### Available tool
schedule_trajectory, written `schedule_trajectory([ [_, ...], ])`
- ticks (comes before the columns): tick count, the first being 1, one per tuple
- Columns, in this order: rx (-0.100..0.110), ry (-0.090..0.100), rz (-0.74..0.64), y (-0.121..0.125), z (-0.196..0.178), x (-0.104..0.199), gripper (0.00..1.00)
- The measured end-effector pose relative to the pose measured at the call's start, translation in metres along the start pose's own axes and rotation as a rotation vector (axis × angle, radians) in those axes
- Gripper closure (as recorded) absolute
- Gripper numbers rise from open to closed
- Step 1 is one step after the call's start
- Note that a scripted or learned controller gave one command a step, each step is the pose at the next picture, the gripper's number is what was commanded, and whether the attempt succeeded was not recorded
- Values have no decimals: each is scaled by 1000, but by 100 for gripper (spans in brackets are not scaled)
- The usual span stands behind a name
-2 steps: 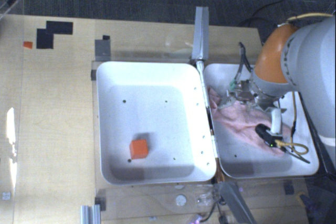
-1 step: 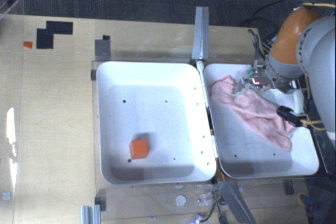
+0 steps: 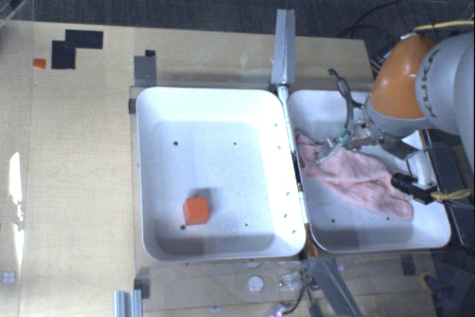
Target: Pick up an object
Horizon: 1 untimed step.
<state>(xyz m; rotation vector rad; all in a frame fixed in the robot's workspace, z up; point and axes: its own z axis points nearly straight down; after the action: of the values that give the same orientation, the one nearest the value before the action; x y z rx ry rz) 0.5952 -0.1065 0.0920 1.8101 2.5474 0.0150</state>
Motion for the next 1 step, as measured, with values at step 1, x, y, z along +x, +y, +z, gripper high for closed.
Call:
schedule_trajectory([
  [1, -1, -1, -91, -40, -1, -9, 0],
])
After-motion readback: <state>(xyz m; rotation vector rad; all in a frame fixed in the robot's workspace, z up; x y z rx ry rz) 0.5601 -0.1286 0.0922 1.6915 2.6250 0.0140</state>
